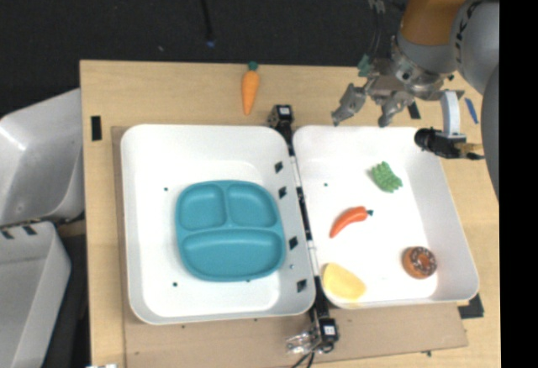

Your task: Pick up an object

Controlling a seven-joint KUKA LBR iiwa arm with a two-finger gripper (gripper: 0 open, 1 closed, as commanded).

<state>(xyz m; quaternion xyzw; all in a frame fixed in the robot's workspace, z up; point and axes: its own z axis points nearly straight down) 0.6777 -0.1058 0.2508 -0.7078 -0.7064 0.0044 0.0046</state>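
Observation:
My gripper [367, 112] hangs above the back edge of the right bin [437, 190], its two fingers spread open with nothing between them. Below it in that bin lie a green ridged piece [386, 177], a red-orange chili pepper [348, 220], a yellow wedge [342, 281] at the front left corner and a brown chocolate doughnut [419, 261] at the front right. The green piece is the nearest to the gripper, a short way in front of it and slightly to the right.
The left bin [143, 190] holds a blue divided plate [229, 229]. An orange carrot [250, 88] lies on the wooden bench behind the left bin. Black clips [281, 116] join the bins along their shared wall.

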